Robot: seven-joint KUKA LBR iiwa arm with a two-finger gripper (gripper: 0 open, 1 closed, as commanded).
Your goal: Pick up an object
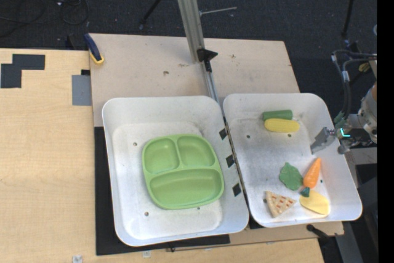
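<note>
End effector (pixel 325 138), grip state unclear, at right bin (pixel 258 114) edge; wood bench (pixel 43 151), dark floor w/ cables.

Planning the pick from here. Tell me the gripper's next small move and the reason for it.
Probably a short move left and toward the near edge, to hang over the carrot. The gripper sits at the right bin's right wall with nothing under it, and the carrot looks like the closest toy, though the green leaf piece lies right beside it.
</note>
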